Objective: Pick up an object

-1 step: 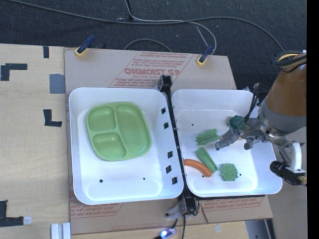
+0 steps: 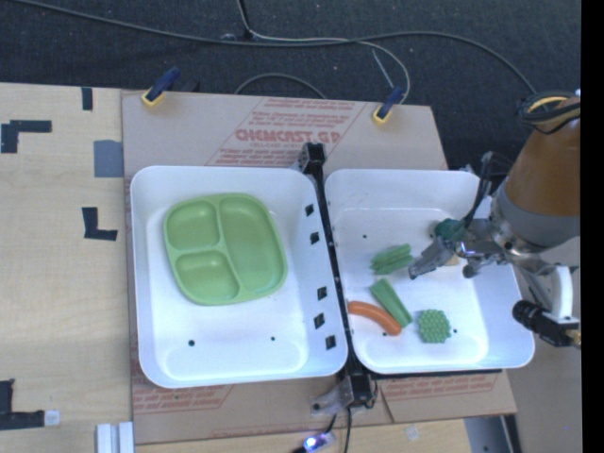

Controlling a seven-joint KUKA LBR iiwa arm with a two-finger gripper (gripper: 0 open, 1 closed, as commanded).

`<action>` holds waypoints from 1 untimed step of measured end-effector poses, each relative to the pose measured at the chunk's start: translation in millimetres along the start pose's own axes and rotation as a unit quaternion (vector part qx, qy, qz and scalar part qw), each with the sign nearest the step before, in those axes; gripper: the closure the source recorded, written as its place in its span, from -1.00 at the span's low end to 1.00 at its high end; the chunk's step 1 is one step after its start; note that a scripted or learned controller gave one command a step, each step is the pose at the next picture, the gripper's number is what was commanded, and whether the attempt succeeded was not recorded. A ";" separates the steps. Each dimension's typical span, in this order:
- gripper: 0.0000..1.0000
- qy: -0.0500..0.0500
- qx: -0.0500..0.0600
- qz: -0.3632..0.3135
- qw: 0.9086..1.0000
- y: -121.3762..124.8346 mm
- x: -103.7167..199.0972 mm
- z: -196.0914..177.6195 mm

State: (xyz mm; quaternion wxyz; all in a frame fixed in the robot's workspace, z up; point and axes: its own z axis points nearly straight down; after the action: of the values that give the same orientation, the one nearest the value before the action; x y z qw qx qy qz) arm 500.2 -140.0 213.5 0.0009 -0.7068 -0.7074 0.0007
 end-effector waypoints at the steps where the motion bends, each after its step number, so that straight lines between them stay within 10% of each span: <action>1: -1.00 0.001 0.003 0.001 1.000 -10.7 -1.3 57.4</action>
State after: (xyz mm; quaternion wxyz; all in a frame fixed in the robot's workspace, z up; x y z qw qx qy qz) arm 489.4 -141.2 156.1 0.0033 -0.7072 -0.7070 0.0022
